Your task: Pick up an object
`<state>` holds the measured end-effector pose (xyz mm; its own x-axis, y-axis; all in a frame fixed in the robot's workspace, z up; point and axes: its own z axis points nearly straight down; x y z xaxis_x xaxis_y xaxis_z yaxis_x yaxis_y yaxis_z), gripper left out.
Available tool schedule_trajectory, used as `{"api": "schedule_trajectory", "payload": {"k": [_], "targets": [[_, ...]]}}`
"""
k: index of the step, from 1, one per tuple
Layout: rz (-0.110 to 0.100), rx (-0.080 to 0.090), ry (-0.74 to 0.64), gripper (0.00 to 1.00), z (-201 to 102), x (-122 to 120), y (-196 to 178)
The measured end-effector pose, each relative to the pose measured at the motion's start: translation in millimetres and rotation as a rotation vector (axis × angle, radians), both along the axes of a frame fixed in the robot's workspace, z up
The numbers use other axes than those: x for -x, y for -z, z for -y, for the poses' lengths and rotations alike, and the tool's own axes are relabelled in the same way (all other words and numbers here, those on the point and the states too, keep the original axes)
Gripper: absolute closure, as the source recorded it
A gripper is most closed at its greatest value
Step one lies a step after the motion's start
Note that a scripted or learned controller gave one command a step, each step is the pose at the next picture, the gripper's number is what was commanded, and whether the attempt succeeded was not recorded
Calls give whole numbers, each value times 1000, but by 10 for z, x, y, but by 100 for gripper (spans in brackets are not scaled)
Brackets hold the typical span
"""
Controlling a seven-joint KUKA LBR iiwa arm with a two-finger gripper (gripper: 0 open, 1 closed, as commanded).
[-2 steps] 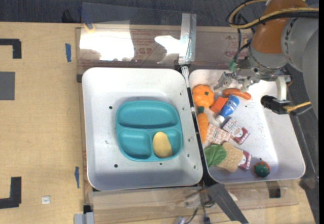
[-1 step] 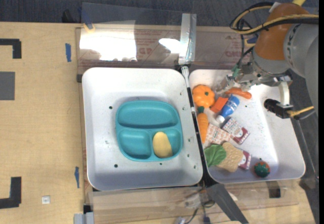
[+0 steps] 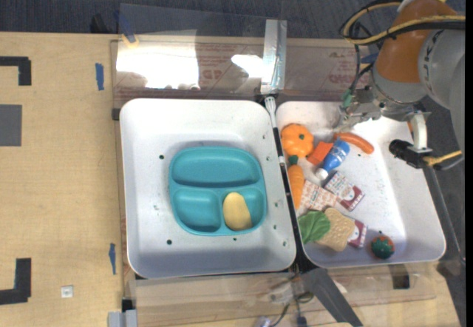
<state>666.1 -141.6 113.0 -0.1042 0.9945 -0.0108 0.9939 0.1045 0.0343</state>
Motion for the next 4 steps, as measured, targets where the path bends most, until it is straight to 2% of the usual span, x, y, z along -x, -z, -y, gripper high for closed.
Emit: {"api": "schedule_trajectory", "payload": {"k": [1,2,3,4], "targets": [[5,1,0,100,2,-12,-114],[3,0,1,0,2,-9,-106],[-29,-6,-10,0,29,457,244],[-21,-7,-8,100,30,436,122]]}}
